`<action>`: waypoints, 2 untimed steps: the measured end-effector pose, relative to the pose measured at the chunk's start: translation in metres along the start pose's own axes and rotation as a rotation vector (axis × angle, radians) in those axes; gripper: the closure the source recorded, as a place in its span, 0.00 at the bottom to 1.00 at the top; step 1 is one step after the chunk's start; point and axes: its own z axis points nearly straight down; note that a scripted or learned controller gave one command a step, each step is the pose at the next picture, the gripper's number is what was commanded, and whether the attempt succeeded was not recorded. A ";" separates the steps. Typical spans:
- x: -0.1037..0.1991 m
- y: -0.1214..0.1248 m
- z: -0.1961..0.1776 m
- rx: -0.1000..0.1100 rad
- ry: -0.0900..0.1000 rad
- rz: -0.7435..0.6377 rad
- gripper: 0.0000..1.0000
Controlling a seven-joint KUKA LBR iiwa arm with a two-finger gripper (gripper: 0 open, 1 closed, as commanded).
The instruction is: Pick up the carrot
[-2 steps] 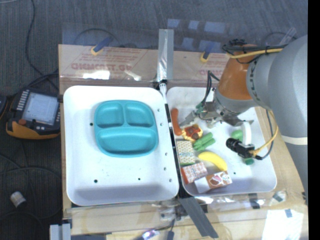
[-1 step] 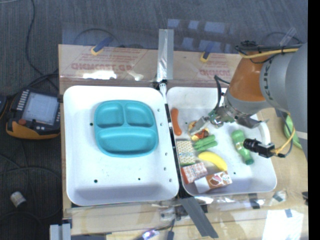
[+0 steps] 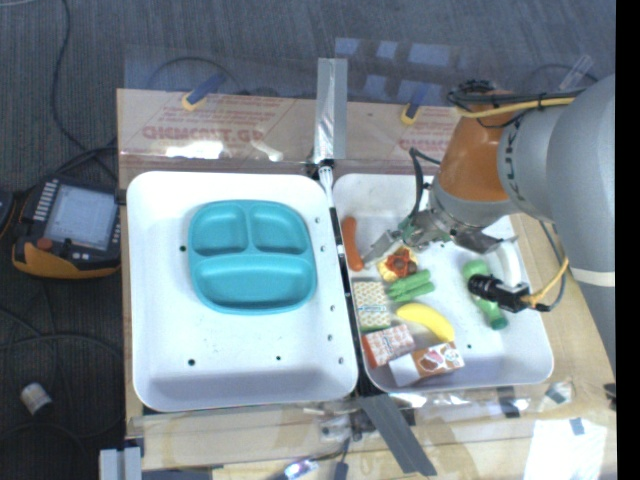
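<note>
even overhead light, mild glare on the white bins (image 3: 150,298), slightly soft focus throughout

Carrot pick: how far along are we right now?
Done: the arm has reached into the right bin. In hand: nothing visible; the gripper hangs just right of the carrot, which lies against that bin's left wall. Left: close on the carrot and lift it.

left bin (image 3: 150,298): teal divided plate (image 3: 252,256) | right bin (image 3: 530,353): banana (image 3: 425,319), green toys (image 3: 409,287), small boxes (image 3: 388,343) | floor: handheld pendant (image 3: 65,228)
</note>
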 end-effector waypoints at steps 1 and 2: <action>-0.009 0.012 0.001 0.003 0.001 -0.088 0.00; -0.076 0.004 0.001 0.000 0.000 -0.070 0.00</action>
